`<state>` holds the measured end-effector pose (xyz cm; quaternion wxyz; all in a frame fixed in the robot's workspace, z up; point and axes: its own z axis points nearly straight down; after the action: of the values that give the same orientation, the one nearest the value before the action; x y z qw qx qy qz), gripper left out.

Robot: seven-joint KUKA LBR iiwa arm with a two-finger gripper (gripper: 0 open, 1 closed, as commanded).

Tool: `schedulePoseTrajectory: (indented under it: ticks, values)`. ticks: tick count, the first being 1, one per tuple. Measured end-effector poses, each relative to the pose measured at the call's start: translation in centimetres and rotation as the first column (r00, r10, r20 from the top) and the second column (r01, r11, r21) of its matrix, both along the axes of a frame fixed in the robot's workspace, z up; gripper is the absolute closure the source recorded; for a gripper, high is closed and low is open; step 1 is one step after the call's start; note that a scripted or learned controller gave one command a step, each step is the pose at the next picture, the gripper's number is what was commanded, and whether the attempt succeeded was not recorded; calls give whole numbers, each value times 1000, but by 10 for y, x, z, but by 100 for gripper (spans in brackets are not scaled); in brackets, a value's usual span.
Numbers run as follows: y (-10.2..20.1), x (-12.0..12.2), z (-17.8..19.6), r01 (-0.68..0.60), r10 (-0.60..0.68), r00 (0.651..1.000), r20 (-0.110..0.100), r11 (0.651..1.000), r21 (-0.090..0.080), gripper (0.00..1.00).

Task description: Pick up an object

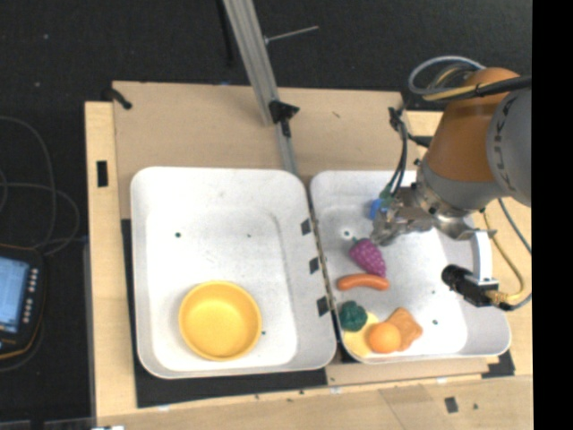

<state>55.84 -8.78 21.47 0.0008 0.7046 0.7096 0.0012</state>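
Five candidate items, right bin [474, 334]: purple grape bunch [368, 257] just below-left of gripper [387, 231], likeliest target, not gripped; orange carrot [362, 282] beyond; green piece [352, 315], orange fruit [384, 338] farther. Gripper poised low for descent; finger spread: cannot tell. Yellow bowl [220, 319] far left, other bin.

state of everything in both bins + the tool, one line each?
yellow bowl: upright, in the left bin, near its front.
purple grapes: lying in the right bin, just below the tool.
orange carrot: lying flat, in front of the grapes.
green toy: at the front left corner.
orange fruit: at the front edge, against a light orange piece.
tool: low over the grapes, holding nothing visibly.
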Motion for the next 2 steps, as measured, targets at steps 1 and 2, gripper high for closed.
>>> schedulePoseTrajectory:
  ticks: [1,2]
  values:
    - [48,22,-5,0,0,1000,-1,1000,1,100]
    - [95,36,-2,0,0,1000,-2,1000,1,100]
